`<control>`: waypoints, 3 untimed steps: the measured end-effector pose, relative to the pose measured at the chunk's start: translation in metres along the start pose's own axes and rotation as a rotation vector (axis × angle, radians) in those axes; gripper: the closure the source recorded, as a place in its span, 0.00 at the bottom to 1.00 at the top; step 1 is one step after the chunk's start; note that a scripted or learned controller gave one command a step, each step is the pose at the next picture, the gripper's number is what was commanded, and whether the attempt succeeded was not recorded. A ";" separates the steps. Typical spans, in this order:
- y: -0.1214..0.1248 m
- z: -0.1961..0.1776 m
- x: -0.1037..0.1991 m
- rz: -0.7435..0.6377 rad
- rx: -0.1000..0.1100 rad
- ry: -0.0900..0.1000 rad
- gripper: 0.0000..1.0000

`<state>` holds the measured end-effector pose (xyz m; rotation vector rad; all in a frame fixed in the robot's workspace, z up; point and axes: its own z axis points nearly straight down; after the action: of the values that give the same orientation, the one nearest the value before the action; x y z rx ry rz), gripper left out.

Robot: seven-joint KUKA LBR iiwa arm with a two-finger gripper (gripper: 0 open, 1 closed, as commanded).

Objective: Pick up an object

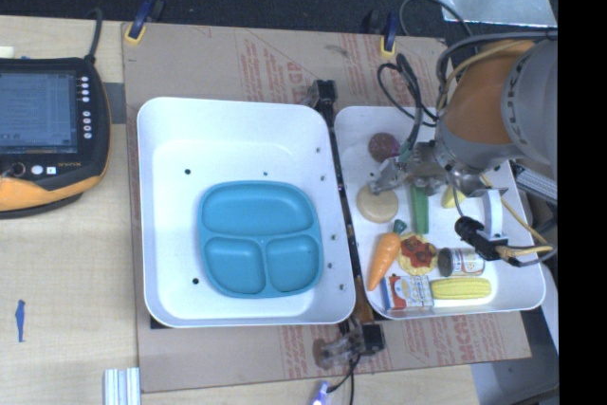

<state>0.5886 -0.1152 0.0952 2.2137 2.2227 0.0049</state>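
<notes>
The right bin [531, 299] holds several small objects. Among them are a dark round piece [384, 145], a beige disc [377, 205], a green cylinder [419, 210], a carrot [383, 258], a red and yellow piece [417, 253], a small can [463, 261], a corn cob [461, 288] and a red and white packet [406, 293]. My gripper [402, 171] hangs low over the back of this bin, between the dark round piece and the beige disc, just left of the green cylinder. The arm's grey and orange wrist [484, 109] covers the bin's far right corner.
The left bin [171, 147] holds a blue divided plate [258, 236]. A teach pendant [43, 133] lies on the bench at the far left. Black cables [408, 81] loop above the right bin. Clamps sit at the board's back edge.
</notes>
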 end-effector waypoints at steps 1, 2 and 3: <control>0.000 -0.011 0.000 -0.003 0.001 0.001 1.00; 0.000 -0.011 0.000 -0.003 0.002 0.001 0.00; 0.000 -0.021 -0.001 -0.004 0.003 0.000 1.00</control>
<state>0.5889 -0.1160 0.1164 2.2108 2.2285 0.0025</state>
